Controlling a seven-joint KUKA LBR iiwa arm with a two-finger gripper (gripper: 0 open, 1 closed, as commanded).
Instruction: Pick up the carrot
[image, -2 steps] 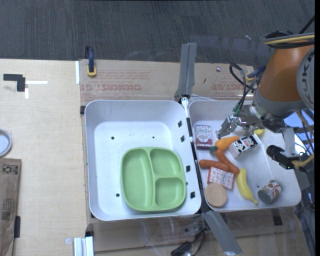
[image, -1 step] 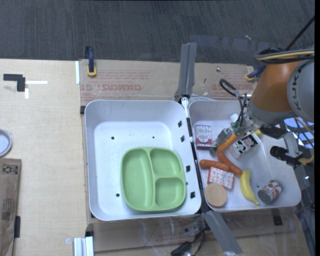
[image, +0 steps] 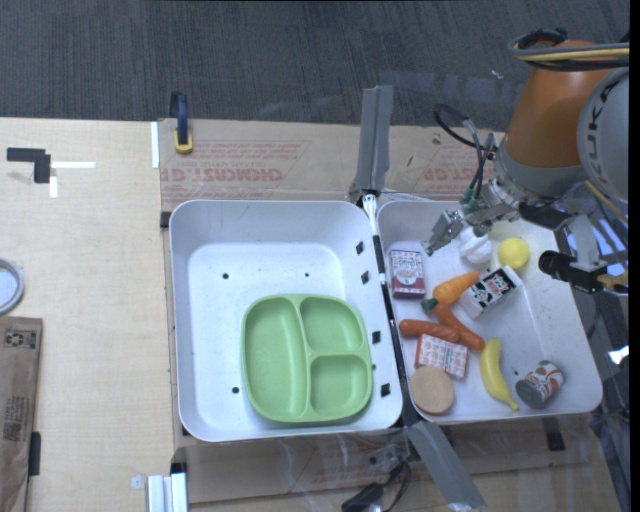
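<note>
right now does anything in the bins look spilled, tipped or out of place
Nothing looks spilled or damaged. The right bin is crowded: the carrot lies against the milk carton, and the can lies on its side beside the banana. The green plate sits flat in the left bin.

On the light wooden desk (image: 80, 250), the left shallow white bin (image: 200, 300) holds a green three-compartment plastic tray (image: 305, 358). In the right white bin (image: 575, 330), the short orange carrot (image: 457, 287) lies beside a small milk carton (image: 491, 289), with the metal pincer (image: 452, 228) hovering above, near a yellow lemon (image: 513, 252).
</note>
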